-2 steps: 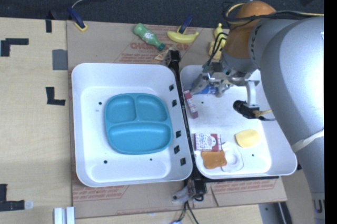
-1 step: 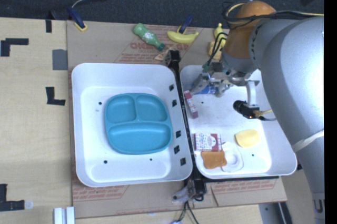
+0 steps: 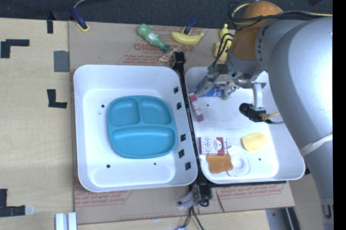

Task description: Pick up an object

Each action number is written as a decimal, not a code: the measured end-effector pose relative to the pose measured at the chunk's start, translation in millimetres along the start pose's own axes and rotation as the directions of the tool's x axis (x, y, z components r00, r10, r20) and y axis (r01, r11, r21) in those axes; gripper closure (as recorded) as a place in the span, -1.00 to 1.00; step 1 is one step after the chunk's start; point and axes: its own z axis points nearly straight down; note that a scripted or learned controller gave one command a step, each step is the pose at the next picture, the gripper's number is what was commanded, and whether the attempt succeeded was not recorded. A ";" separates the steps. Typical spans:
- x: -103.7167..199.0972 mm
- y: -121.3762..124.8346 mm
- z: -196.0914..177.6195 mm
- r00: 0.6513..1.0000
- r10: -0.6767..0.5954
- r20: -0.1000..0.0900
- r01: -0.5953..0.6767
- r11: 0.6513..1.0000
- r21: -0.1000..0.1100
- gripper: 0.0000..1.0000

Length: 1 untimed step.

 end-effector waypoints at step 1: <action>-0.2 0.0 0.0 1.000 0.000 0.000 0.000 1.000 0.000 -1.00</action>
